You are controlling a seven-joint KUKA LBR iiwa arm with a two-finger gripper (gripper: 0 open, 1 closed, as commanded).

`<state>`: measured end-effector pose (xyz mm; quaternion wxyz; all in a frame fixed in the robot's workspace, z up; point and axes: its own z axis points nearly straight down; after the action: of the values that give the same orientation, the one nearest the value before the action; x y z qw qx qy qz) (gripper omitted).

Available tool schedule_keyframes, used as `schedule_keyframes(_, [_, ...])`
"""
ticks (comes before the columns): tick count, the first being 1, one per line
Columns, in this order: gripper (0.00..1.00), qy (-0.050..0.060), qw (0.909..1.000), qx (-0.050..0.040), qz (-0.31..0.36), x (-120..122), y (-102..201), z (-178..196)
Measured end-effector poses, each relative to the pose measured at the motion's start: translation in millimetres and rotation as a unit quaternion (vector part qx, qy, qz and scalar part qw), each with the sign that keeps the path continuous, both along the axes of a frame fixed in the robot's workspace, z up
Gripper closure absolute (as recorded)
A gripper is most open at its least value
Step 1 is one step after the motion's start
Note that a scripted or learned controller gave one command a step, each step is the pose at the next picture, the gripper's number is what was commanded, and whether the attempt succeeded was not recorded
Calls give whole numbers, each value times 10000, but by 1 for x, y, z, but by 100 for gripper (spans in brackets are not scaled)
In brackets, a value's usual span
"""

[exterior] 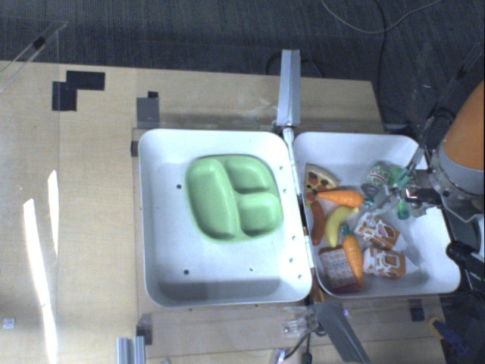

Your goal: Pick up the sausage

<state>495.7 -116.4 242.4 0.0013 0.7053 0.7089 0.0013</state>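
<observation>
One sausage (317,224) lies at the right bin's (436,237) nine o'clock edge beside the banana (336,224); the gripper (399,198), jaw state untellable, should descend astride it alone.

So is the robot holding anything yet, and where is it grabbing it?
It cannot be told. The gripper sits low over the right bin beside a green can, too blurred to judge. The sausage lies apart at the bin's left side, untouched.
</observation>
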Motion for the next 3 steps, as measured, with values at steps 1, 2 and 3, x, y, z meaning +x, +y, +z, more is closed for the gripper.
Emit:
schedule_keyframes(1, [0, -3, 9971, -4, 758, -8, -11, -53])
schedule_keyframes(2, [0, -1, 9946, -4, 1042, 28, -5, -137])
schedule_keyframes(3, [0, -154, 9982, -54, 578, 1, 5, -150])
